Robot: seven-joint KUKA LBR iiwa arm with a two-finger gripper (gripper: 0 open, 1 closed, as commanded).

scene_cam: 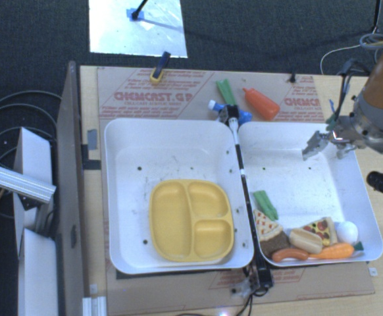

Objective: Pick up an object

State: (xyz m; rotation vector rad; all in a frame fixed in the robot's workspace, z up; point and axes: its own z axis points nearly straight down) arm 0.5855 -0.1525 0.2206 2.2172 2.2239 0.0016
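Dark carpet surrounds the table point(178, 91), which carries two white bins side by side. Left bin point(126, 176) holds a yellow divided plate point(191, 220). Right bin point(349, 183) has toy food piled at its near edge: pizza slice point(265, 224), hot dog point(306, 239), carrot point(316, 253), egg point(347, 231). End effector point(324, 142) hangs over the right bin's far side, well apart from the pile, fingers spread, nothing between them.
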